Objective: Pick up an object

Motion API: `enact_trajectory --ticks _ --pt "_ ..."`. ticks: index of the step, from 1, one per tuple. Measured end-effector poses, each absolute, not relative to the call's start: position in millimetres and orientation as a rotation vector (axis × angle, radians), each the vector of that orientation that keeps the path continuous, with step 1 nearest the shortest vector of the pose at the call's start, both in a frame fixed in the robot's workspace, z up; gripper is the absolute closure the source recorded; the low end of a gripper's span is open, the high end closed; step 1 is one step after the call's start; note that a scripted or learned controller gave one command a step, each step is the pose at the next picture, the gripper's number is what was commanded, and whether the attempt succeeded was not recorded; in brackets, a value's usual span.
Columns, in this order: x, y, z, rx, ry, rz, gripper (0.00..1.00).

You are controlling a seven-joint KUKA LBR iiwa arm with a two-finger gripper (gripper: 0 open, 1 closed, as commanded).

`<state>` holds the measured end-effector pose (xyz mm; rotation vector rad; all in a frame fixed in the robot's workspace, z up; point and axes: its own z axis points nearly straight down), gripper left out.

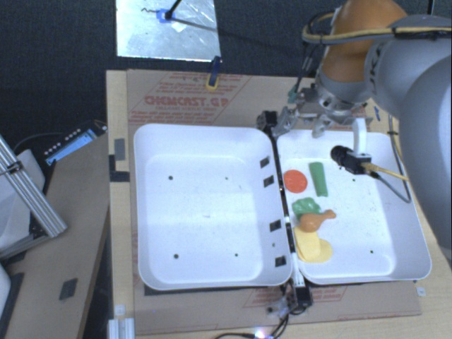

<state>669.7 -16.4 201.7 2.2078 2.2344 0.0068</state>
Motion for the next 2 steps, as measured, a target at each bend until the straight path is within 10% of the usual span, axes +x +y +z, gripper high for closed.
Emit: enact_trajectory --ticks 1,2 --pt "670.0 -21.7 212.9 2.212 2.227 0.007 1.00" --pt "670.3 38.1 329.7 2.203 2.226 0.020 1.00"
